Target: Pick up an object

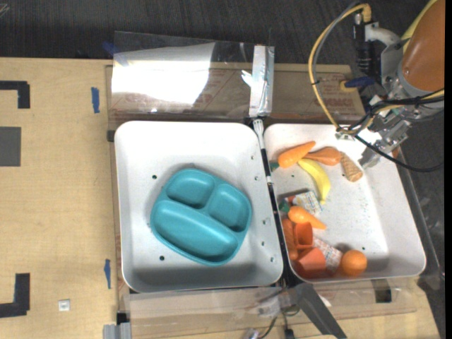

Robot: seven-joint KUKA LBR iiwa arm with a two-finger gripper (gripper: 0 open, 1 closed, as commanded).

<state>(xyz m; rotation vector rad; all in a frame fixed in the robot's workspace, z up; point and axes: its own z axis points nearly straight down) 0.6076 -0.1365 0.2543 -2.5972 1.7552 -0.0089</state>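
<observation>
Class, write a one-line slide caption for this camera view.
Robot hand hovers over right bin of toy food; teal plate in left bin.

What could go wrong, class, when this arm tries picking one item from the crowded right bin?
The banana touches two carrots, so a grasp may catch several or slip. The orange could roll away when nudged. The gripper sits near the right bin's far rim, risking a bump.

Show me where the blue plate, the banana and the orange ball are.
blue plate [201,216]: camera view, its middle ridge.
banana [317,178]: camera view, its curved middle.
orange ball [354,262]: camera view, its centre.
</observation>
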